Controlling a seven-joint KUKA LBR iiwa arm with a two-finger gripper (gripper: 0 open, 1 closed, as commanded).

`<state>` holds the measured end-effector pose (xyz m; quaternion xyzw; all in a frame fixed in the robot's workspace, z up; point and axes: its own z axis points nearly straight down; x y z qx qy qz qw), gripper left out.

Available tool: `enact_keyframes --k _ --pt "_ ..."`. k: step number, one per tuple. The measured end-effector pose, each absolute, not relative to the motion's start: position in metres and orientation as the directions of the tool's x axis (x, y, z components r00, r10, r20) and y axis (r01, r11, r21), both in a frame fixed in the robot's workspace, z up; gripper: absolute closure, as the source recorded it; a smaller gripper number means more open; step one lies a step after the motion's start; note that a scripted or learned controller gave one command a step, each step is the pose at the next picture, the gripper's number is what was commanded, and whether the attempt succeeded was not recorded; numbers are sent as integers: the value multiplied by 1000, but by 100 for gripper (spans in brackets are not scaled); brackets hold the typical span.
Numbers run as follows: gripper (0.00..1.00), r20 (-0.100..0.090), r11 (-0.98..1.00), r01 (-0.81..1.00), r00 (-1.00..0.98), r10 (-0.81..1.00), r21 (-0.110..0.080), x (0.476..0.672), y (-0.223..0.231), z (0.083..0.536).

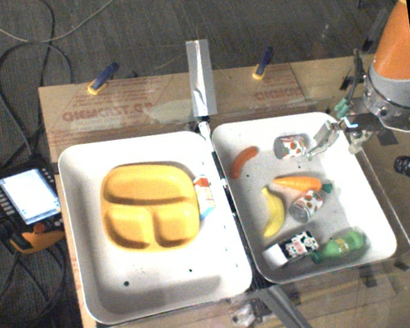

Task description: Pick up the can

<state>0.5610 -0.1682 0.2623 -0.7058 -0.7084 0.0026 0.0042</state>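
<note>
Two small cans with red-and-white labels lie on their sides in the right bin (363, 197). One can (291, 145) is near the bin's far wall and the other can (307, 204) is in the middle, just below a carrot (297, 182). My gripper (337, 136) hangs over the bin's far right corner, just right of the far can. Its fingers are spread, with the left fingertip (319, 142) close beside that can and nothing between them.
The right bin also holds a sausage (243, 160), a banana (273, 212), a cow-print carton (300, 245) and a green bottle (339, 245). A yellow compartment tray (150, 204) and a small carton (204, 194) lie in the left bin (102, 289).
</note>
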Motion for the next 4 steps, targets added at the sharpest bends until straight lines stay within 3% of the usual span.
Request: enact_keyframes --k 1,2,3,4 --pt "0 0 72 997 -72 997 -9 625 -189 189" --pt "0 -4 -120 993 120 993 -8 661 -165 100" --pt "100 -6 -116 993 116 993 -17 660 -164 105" --pt "0 -7 -116 993 116 993 -18 660 -164 105"
